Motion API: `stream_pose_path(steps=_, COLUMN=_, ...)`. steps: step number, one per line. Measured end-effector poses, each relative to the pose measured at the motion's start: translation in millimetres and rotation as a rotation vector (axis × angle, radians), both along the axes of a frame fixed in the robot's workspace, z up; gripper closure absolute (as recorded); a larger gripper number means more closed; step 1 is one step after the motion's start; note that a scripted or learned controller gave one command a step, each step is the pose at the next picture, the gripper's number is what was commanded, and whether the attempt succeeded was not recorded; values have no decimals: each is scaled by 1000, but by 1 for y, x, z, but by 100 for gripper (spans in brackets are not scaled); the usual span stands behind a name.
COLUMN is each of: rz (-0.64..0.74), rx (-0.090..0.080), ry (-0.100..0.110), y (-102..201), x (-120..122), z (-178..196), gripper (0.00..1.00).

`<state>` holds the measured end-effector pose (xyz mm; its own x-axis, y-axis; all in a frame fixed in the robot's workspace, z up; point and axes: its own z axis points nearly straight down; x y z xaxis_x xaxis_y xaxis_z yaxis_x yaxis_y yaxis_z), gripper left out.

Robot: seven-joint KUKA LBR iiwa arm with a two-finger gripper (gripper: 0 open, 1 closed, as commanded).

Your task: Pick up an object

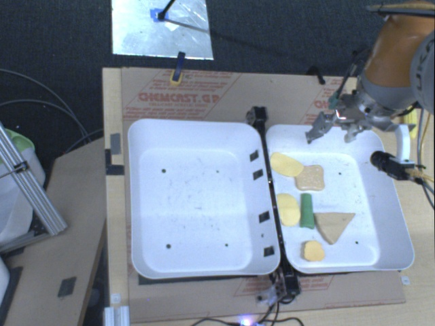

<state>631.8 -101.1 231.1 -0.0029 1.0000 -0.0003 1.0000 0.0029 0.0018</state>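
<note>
Hovering above the right bin's (391, 202) far edge, the gripper (333, 129) is being held with fingers apart, grasping nothing. The green cylinder (307, 210) — probably light, stiff, smooth — is lying mid-bin; its long sides are judged best for pinching.

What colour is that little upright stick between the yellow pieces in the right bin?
Green: the stick shows clearly in the camera view.

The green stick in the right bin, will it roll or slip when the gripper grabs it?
The green stick looks narrow and rounded, so it may roll if nudged sideways. It touches a yellow piece, which could crowd the fingers. It seems small, probably light.
</note>
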Motion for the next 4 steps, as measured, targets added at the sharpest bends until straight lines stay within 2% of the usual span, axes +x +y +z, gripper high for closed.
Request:
stream_pose_path(steps=1, rz=-6, rx=3, ry=16, y=-17, x=-75, z=-123, gripper=0)
stream_pose_path(steps=2, rz=5, rx=-1, ry=-7, y=18, x=-9, z=-145, gripper=0)
stream_pose_path(steps=3, rz=-4, rx=-3, ry=-11, y=14, x=-121, z=-142, gripper=0)
stream_pose_path(steps=4, rz=-4, rx=-8, ry=-20, y=12, x=-116, z=-130, gripper=100)
